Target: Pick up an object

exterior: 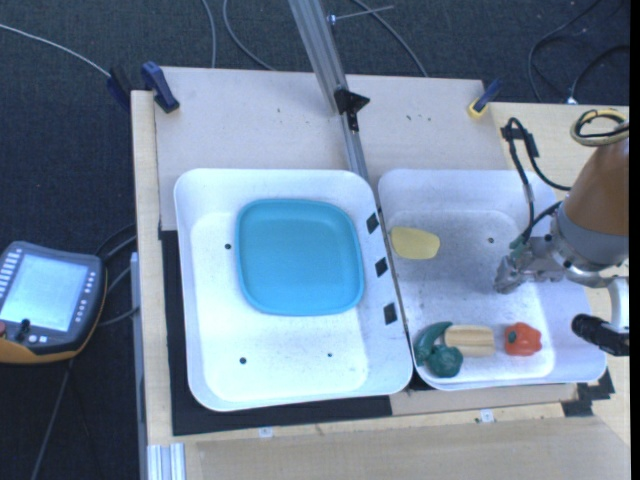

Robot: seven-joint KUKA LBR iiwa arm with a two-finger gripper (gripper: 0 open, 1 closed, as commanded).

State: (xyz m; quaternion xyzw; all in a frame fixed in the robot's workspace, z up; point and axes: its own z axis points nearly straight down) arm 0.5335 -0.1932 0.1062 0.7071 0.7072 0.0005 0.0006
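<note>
Nearest us, along the right bin's (470,190) front wall, lie a green toy (437,348), a tan block (470,340) (long axis left-right) and a red pepper (521,339). Our gripper (512,274) hovers just behind them; its grip we cannot tell. Farther lies a yellow piece (414,243).

Desk (250,118): pale wood top, blue clamp (160,86) at far left corner, yellow clamp (484,96) far right. Floor (60,148): dark carpet, crossed by black cables (200,8). Handheld control pendant (45,298) lying left. Metal rail (318,38) slanting in from far side.
</note>
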